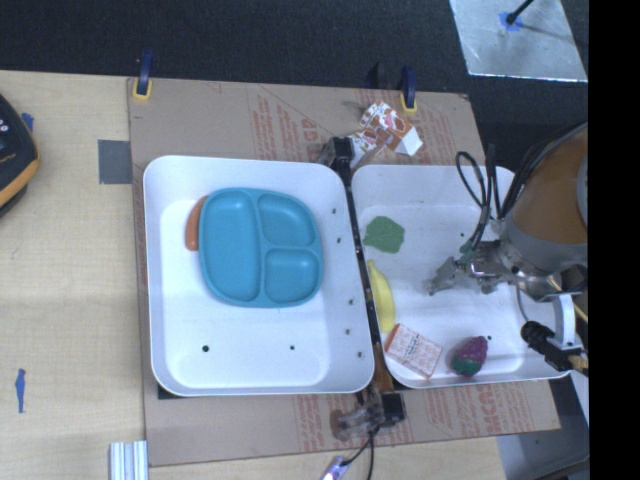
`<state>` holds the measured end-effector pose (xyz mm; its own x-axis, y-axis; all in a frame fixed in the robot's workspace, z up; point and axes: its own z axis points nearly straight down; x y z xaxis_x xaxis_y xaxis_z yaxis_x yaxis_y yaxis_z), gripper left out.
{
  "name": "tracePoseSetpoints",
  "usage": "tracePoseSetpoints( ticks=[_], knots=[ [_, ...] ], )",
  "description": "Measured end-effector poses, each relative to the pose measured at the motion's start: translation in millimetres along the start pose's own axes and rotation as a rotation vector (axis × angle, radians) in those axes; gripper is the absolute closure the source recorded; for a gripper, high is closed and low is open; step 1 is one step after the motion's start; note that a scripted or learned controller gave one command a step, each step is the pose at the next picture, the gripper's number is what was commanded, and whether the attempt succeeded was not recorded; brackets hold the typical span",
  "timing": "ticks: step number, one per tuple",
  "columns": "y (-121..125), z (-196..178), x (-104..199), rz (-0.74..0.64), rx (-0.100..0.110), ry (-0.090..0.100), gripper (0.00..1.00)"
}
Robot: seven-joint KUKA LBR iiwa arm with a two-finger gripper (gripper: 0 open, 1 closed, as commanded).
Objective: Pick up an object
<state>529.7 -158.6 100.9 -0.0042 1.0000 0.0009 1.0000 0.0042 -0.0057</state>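
Note:
My gripper (440,276) hangs over the middle of the right bin (430,183), open, with nothing between its fingers. It points left from the grey wrist. A flat green piece (384,234) lies up and to the left of it. Along the bin's left wall lies a yellow banana (381,298). A small tan packet (413,350) sits at the front, with a purple and green object (469,355) just right of it, below the gripper.
The left bin (175,358) holds a blue divided plate (260,246) with an orange item (191,225) tucked under its left edge. A crumpled wrapper (385,128) lies behind the bins. Cables (480,193) loop over the right bin's back right.

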Motion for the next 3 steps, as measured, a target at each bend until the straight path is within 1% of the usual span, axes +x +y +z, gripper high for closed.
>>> tracePoseSetpoints(
  ticks=[1,2,3],
  knots=[
    [78.4,-108.4,-53.9,0.000,-0.008,-0.003,0.00],
    [0.8,-111.5,-53.5,0.001,-0.003,-0.001,0.00],
    [78.5,5.8,32.3,-0.002,0.000,0.001,0.00]
  ],
)
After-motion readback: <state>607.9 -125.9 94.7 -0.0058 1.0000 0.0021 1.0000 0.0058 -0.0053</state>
